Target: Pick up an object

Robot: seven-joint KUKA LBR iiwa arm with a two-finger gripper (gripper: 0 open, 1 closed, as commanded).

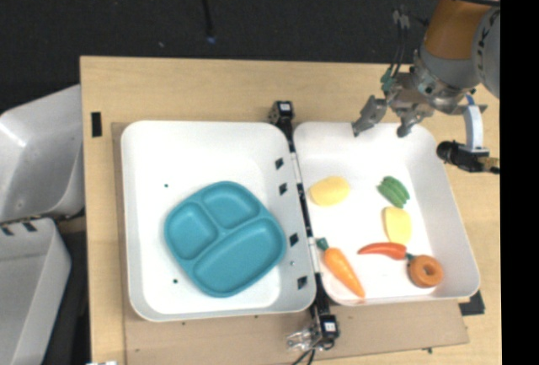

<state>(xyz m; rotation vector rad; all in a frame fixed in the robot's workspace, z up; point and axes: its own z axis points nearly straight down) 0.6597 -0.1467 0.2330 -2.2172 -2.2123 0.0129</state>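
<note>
The claw (383, 124) hangs open and empty over the right bin's (446, 186) far rim. Below it lie a lemon (329, 190), pepper (393, 190) and carrot (342, 269).

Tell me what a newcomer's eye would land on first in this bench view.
The blue divided plate stands out most, lying alone in the left bin. Next comes the bright toy food scattered in the right bin: a carrot at the near edge, a red chili, a green piece and yellow pieces. The arm's hand hangs open above that bin's far edge, holding nothing.
</note>
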